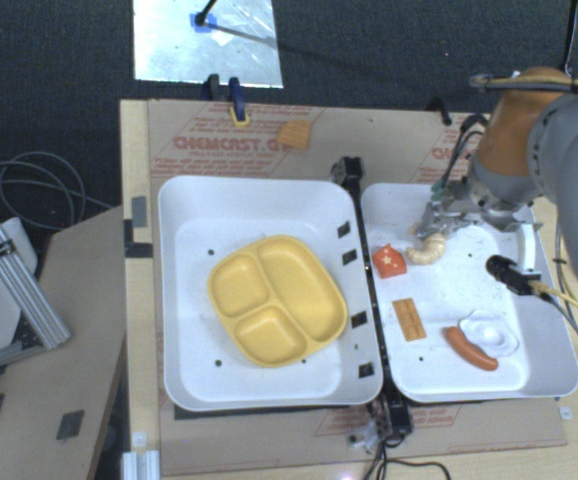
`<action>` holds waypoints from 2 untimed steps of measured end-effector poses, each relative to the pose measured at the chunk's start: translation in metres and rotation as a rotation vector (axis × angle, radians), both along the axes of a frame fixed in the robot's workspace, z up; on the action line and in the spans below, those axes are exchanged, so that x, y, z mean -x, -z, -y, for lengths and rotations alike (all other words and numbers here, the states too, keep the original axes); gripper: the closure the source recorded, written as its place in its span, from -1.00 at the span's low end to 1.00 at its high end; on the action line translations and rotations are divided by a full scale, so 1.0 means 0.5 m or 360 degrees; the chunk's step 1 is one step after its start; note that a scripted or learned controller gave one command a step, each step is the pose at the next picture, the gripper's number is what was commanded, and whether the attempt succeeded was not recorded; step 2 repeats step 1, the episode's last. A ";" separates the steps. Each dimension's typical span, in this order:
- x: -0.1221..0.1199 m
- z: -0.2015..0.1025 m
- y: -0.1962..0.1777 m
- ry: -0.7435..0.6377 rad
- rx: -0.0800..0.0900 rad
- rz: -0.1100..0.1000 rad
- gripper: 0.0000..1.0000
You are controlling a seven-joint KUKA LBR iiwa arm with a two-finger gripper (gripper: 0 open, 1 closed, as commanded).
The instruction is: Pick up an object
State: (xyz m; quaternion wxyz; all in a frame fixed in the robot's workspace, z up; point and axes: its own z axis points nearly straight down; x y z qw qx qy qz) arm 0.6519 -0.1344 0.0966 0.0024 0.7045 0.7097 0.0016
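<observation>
Two bins side by side; task thing, pale curved piece, lies in right bin, far-left part, just right of red piece. Gripper hangs close over it; open or closed, cannot tell. Good approach, I judge: descend straight, straddle narrow middle, avoid red neighbour, close gently, lift vertical. Cardboard under bins carries red print "CHEMCAST"; rest unreadable.

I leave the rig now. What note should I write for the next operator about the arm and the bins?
Gripper: low in the right bin, far side, just above the pale curved piece; no grasp visible.
Also in right bin: red piece, orange block, sausage, white piece.
Left bin: yellow plate.
Done: nothing lifted.
Left: grasp and lift one object.
</observation>
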 end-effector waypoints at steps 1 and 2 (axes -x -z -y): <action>0.021 -0.125 -0.189 -0.0004 -0.0003 0.0005 1.00; 0.021 -0.125 -0.189 -0.0004 -0.0003 0.0005 1.00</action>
